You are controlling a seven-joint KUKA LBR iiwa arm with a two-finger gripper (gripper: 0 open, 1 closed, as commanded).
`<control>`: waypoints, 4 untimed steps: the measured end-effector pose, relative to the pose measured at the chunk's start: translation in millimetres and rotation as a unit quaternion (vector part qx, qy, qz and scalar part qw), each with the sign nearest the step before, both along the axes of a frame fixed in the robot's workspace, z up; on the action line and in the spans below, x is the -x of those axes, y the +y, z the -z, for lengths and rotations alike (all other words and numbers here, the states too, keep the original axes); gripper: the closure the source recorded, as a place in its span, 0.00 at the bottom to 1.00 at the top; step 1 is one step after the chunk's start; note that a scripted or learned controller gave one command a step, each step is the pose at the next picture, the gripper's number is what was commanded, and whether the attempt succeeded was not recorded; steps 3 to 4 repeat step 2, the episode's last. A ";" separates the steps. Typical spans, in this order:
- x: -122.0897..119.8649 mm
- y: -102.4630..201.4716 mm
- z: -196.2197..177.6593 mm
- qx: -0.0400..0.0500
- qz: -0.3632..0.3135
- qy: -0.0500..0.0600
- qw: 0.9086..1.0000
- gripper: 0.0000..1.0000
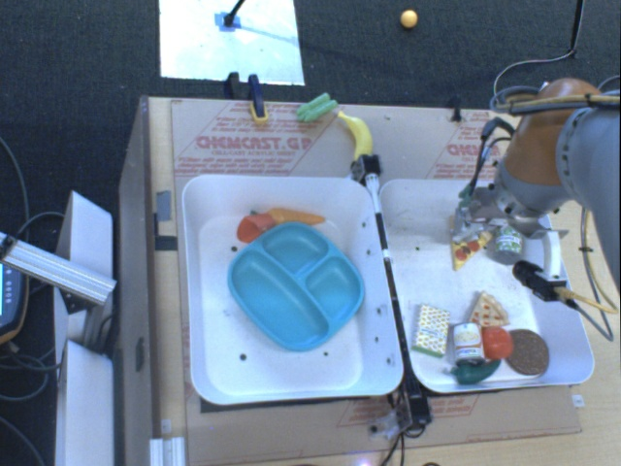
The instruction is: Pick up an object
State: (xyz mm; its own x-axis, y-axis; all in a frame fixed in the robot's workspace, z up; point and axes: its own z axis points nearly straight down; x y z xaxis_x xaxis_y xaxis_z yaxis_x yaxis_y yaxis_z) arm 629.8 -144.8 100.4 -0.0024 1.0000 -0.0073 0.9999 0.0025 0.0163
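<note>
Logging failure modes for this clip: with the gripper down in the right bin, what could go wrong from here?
The gripper sits at the pizza slice toy, a flat piece that could slip out on closing. A second slice, a cracker and a brown disc crowd the right bin; the arm could knock them. The black cable beside the wrist might snag.

We see the grey arm point(582, 153) reach in from three o'clock, its orange band point(543, 124) bent above the wrist, the tool point(475, 223) pointing down toward seven o'clock.
</note>
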 end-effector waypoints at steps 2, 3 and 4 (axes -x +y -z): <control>6.8 83.2 -148.6 -0.004 -0.001 0.007 1.000 0.00; 6.8 83.2 -148.6 -0.004 -0.001 0.007 1.000 0.00; 6.8 83.2 -148.6 -0.004 -0.001 0.007 1.000 0.00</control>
